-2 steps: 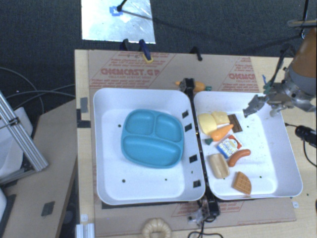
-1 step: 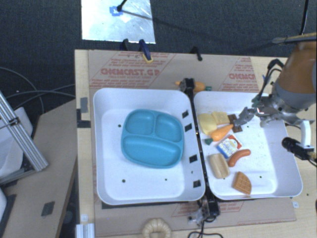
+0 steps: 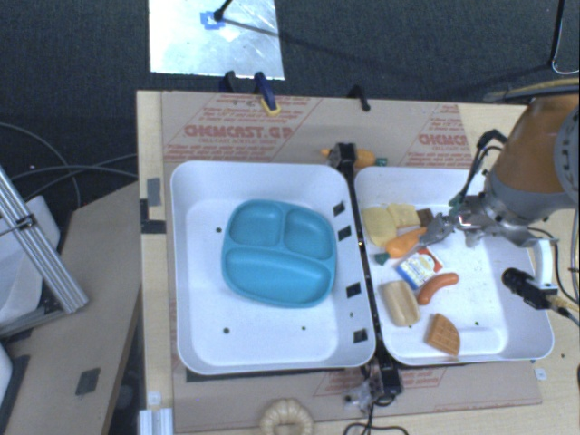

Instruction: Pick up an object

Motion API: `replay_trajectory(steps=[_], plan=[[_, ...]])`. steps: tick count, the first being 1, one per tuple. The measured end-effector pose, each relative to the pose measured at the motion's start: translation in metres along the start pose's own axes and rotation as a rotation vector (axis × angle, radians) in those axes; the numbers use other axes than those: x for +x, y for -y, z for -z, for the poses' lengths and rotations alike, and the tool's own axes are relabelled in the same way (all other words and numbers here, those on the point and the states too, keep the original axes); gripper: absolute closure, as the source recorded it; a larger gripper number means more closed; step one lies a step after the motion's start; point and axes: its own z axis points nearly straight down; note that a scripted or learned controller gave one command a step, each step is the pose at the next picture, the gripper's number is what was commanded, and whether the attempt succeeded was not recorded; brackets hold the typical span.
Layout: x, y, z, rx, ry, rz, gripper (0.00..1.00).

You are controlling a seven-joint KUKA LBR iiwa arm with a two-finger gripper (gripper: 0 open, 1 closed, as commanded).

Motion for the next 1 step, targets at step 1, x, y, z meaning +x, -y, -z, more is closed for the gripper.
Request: replay_trajectory(steps=[1], plan=[[0.0003, -0.0017, -0.0496, -0.005, 0.000, -0.001, 0.00]])
